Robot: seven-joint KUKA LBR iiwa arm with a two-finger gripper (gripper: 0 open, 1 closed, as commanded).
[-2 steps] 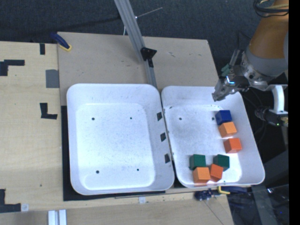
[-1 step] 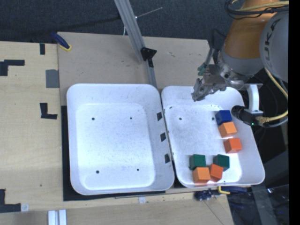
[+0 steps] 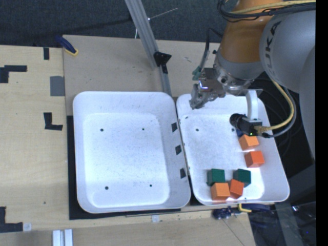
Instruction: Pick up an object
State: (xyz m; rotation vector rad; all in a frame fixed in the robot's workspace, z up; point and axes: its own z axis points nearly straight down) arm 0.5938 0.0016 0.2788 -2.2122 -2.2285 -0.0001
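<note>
A robotics lab. A grey industrial arm (image 3: 287, 40) reaches over two white bins (image 3: 82, 106) on a taped plywood tabletop (image 3: 31, 152)

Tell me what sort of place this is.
Probably a robotics lab's grasping test bench: a KUKA arm reaches over two white bins on a plywood bench, and the right bin holds small orange and green blocks.

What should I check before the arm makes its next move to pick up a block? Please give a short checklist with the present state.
1. Blocks in the right bin: ok, orange blocks and green blocks lie there.
2. Tool over the right bin: ok, at its far left corner.
3. Tool above a block: not ok, blocks lie nearer the camera.
4. Tool holding something: cannot tell.
5. Blocks separated: not ok, the near four sit clustered.
</note>
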